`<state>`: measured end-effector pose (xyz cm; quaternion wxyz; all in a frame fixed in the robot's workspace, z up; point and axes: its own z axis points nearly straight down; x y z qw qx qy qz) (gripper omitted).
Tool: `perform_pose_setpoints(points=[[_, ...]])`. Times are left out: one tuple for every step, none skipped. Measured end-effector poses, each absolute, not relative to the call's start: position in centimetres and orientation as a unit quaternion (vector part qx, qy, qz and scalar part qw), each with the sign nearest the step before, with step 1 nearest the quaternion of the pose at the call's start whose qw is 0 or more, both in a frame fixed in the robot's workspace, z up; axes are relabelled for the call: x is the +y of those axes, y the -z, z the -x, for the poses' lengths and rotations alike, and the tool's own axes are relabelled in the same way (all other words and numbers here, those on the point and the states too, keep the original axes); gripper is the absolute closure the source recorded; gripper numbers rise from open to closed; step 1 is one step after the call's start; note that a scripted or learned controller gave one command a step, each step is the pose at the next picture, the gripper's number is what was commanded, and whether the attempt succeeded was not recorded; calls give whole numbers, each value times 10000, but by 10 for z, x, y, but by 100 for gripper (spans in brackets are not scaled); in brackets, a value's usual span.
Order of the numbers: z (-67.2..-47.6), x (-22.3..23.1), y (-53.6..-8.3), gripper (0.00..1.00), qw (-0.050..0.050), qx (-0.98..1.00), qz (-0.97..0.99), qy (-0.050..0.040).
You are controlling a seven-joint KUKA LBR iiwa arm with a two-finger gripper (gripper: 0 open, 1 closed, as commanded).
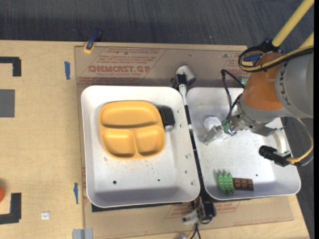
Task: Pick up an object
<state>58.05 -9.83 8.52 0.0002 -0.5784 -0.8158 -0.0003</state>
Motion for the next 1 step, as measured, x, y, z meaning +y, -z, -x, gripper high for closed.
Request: perform_pose_setpoints(points=[[-568,-100,-88,0,3,-8838,4678,2]])
